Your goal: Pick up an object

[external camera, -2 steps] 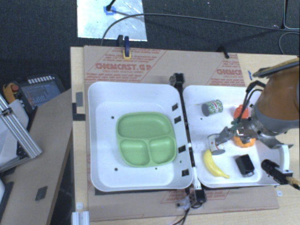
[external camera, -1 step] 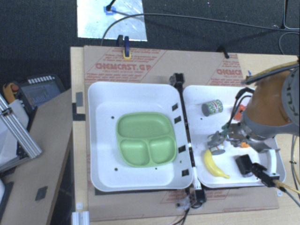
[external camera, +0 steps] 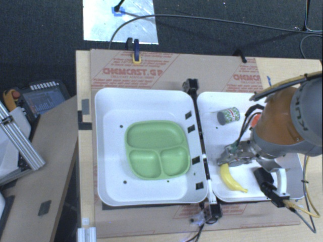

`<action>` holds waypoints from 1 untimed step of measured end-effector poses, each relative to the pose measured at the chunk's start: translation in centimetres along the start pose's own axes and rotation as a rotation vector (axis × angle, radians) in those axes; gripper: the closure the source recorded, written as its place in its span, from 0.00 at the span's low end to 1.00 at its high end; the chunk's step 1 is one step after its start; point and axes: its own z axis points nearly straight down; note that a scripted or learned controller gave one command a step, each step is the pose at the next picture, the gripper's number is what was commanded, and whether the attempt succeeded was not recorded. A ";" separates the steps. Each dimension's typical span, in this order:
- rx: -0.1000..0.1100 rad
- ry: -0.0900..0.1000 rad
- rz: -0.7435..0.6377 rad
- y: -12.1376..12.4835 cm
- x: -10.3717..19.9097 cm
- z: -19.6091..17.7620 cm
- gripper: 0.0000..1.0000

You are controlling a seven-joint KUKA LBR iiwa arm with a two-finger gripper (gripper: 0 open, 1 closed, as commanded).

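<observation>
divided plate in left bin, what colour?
Light green plate, seen best in the camera view.

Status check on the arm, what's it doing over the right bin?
Gripper low in the right bin, just above the banana. Nothing seen held. Small can lies apart, farther back. Green tray sits in the left bin.

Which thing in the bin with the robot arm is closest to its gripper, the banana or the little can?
The banana. It lies just below the gripper, while the little can sits farther up the right bin.
</observation>
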 end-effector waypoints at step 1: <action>-0.006 -0.001 -0.001 0.2 0.0 -1.4 1.00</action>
